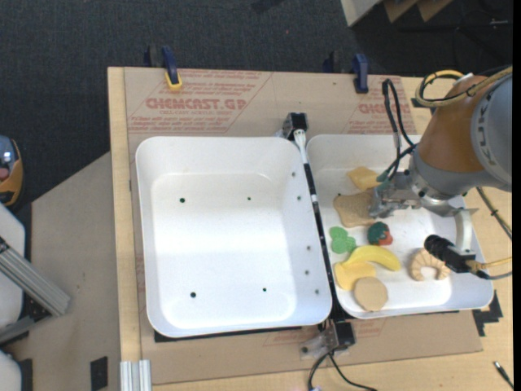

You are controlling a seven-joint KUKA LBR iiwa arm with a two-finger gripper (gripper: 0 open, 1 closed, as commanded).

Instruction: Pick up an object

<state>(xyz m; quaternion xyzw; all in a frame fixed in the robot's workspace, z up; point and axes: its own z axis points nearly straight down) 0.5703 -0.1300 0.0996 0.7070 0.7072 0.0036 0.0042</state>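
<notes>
end effector [383,202] sat low in the right bin [464,300], near its far edge, over the tan slice [352,210]; likely lining up a grasp.

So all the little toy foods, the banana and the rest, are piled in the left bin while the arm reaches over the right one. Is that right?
Not quite. The camera view shows the toy foods, including the banana, lying in the right bin, not the left bin. The arm does reach over the right bin, as you said.
</notes>
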